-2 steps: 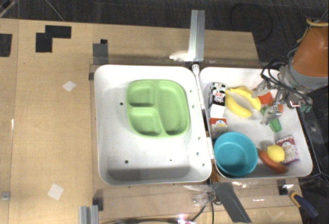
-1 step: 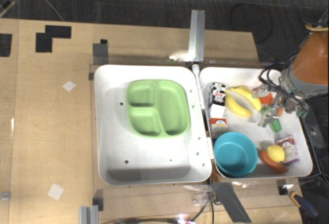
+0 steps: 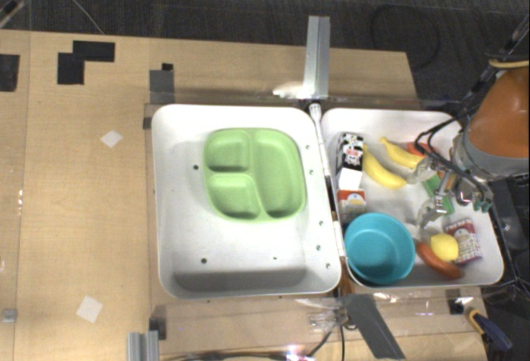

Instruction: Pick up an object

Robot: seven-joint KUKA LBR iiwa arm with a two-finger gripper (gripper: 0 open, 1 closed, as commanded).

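Observation:
The right bin (image 3: pixel 489 268) holds several objects. Two yellow bananas (image 3: pixel 387 164) lie near its back. A black-and-white carton (image 3: pixel 352 150) and a small red-and-white box (image 3: pixel 352 190) sit along its left wall. A blue bowl (image 3: pixel 378 247) fills the front left corner. A yellow lemon (image 3: pixel 445 247) rests on an orange piece (image 3: pixel 437 262), beside a pink-and-white packet (image 3: pixel 465 237). My gripper (image 3: pixel 433 209) hangs over the middle right of this bin, just behind the lemon and right of the bowl, with a green item (image 3: pixel 430 178) partly hidden under it.
The left bin (image 3: pixel 178 268) holds a green divided plate (image 3: pixel 252 173). A metal post (image 3: pixel 318 57) stands behind the wall between the two bins. The arm, with its orange band (image 3: pixel 505 115), and its cables cover the right bin's back right corner.

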